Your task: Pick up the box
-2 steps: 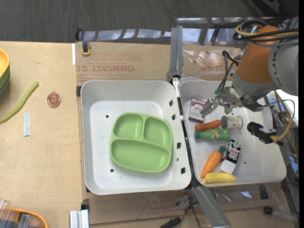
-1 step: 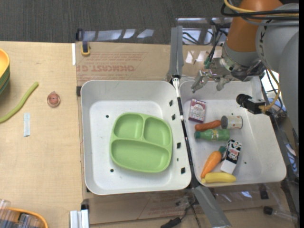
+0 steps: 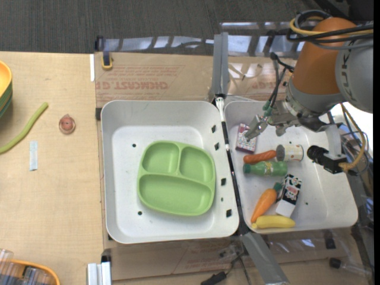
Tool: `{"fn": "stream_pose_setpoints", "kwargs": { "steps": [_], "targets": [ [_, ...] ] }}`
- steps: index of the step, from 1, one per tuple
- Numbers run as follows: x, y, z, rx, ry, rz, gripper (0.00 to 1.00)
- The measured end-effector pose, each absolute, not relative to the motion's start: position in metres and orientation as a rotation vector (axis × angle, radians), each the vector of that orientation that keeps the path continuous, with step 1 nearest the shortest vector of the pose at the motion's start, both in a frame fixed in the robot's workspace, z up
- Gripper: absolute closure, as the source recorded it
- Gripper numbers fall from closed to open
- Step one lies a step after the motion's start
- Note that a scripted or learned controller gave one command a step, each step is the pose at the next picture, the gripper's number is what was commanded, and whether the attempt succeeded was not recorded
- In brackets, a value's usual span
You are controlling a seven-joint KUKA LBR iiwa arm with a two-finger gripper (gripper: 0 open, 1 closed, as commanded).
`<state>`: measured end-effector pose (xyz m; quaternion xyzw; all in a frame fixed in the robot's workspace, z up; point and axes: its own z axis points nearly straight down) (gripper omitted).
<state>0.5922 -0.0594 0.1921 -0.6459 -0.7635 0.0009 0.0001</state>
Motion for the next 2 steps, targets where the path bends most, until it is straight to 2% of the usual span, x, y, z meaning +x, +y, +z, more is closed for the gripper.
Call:
{"fn": "stream_pose_setpoints", "kwargs": {
  "steps": [1,2],
  "targets": [
    [0.595,-0.1044,0.0912,-2.046,-2.384,0.002,0.0],
    [0.5939,-0.1063,0.0992,-2.05,-2.377,0.005,1.0]
  ]
}}
